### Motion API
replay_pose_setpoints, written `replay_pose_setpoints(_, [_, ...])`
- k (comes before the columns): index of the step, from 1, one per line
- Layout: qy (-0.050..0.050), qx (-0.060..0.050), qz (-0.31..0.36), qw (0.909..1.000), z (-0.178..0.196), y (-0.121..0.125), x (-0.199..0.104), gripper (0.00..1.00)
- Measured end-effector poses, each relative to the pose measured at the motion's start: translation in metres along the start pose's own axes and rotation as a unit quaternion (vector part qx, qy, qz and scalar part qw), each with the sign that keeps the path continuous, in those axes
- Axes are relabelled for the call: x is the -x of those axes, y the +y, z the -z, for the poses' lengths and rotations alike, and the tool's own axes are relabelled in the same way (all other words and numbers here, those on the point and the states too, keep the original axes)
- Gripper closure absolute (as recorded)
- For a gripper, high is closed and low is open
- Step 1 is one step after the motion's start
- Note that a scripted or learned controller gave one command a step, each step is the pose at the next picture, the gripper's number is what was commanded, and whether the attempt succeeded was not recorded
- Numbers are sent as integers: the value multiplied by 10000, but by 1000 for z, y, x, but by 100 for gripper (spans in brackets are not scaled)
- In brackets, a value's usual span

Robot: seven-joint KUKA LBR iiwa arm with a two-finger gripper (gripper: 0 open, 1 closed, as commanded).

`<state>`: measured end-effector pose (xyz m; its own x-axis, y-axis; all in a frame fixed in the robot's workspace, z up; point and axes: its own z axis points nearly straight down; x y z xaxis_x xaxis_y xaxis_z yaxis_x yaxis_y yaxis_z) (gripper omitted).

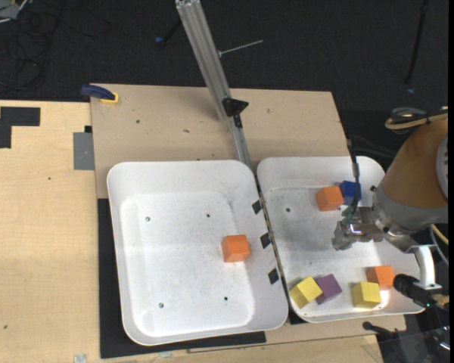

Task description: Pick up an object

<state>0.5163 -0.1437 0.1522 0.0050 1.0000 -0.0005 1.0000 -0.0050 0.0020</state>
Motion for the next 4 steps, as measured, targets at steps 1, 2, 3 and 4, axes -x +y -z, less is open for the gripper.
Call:
replay_pose_setpoints(1, [-2, 12, 32, 10000, 63, 3, -1, 100])
replay_pose_setpoints(2, [0, 1, 30, 10000, 99, 4, 0, 100])
replay_pose_setpoints(3, [12, -24, 41, 10000, 84, 26, -48, 100])
replay_pose_setpoints(4, [14, -24, 47, 10000, 77, 41, -103, 100])
